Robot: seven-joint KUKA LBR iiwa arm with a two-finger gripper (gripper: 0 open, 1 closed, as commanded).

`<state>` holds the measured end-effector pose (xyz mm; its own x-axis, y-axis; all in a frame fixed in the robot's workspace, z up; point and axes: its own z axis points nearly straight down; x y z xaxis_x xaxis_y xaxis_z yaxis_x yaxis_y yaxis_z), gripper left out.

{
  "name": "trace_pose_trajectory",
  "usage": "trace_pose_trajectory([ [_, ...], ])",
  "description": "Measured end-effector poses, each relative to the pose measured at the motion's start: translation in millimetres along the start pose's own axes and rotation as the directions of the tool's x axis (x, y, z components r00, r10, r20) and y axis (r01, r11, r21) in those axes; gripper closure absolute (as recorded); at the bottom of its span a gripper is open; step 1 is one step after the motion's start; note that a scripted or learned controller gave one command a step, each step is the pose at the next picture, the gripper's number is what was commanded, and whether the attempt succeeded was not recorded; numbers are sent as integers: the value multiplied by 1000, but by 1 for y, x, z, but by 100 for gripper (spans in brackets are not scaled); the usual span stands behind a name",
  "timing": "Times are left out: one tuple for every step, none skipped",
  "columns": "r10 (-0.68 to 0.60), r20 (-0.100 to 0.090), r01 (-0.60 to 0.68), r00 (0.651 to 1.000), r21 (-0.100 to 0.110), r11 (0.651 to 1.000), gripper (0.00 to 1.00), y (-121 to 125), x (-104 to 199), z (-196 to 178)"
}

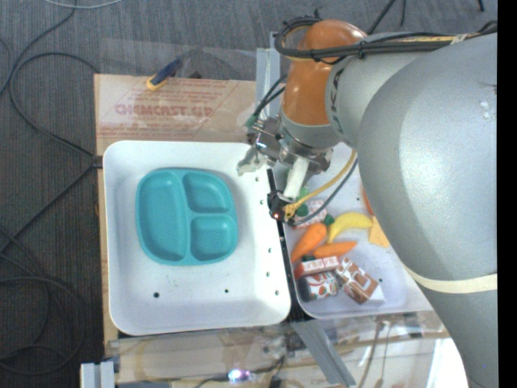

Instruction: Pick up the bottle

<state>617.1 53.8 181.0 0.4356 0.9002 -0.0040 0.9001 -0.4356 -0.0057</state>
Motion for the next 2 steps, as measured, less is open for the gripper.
trace_pose_trajectory([
  [-101,0,101,995,-1,995,0,-21,-92,-2],
  [-185,0,185,983,-2,983,0,11,-118,0],
])
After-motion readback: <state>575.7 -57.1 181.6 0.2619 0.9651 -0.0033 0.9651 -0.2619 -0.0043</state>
